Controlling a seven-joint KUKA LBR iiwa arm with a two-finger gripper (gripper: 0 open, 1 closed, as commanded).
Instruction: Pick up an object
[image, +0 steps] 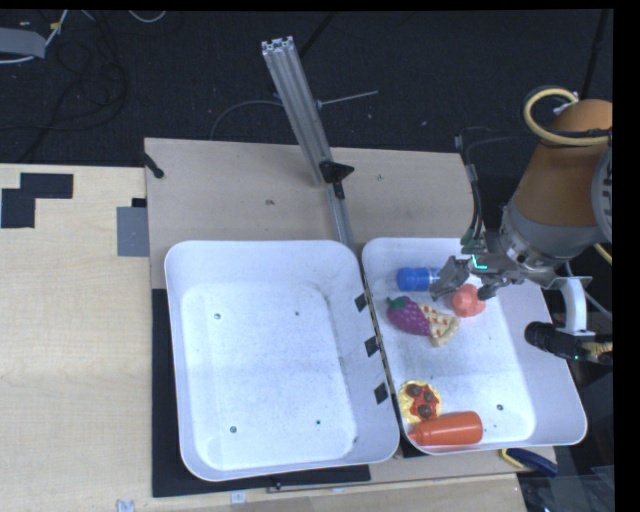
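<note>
Five toys lie in the right bin (520, 400).

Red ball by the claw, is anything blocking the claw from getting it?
Nothing visible blocks it. The gripper hangs right over the red ball in the right bin. The pizza slice and purple grapes lie close to the ball's left, so they might get bumped.

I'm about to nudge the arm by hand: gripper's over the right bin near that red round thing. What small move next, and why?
Probably a short drop straight down. The gripper hovers at the red tomato-like toy in the right bin, and I can't see the toy between its fingers. The blue cylinder and the purple grapes lie close to its left, so avoid sideways drift.
</note>
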